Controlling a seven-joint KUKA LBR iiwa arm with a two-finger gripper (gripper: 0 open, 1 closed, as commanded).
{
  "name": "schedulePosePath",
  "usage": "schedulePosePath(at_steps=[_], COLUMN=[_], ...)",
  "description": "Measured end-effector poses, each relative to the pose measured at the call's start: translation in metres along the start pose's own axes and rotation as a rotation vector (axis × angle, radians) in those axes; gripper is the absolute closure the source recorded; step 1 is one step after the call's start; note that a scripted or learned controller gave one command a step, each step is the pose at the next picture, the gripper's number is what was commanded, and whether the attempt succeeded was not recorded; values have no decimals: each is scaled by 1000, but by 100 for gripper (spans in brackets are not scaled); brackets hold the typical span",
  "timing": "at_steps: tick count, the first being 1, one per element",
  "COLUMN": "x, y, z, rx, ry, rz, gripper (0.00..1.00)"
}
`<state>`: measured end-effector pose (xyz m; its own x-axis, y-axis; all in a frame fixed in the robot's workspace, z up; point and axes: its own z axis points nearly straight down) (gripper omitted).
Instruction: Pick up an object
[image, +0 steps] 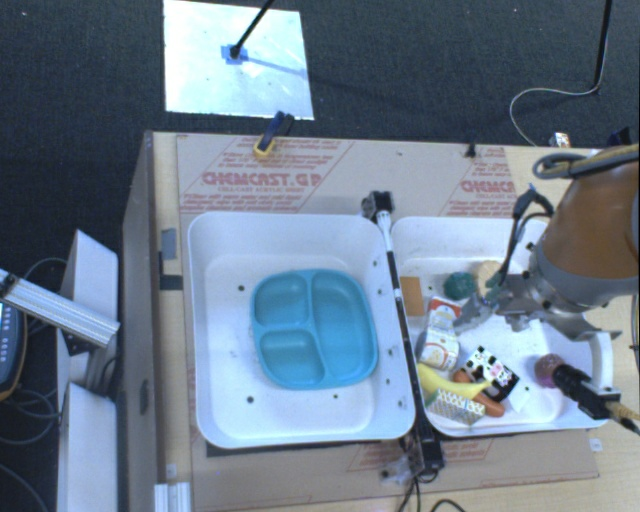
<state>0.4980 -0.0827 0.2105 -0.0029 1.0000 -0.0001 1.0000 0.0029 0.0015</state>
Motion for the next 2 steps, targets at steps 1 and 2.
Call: schedulePosePath(at_steps=[1,2], x=[-4,-19], y=[88,141], z=[99,113], rx=[3,-1], ry=[1,-1], rz=[1,-2], gripper=[0,0])
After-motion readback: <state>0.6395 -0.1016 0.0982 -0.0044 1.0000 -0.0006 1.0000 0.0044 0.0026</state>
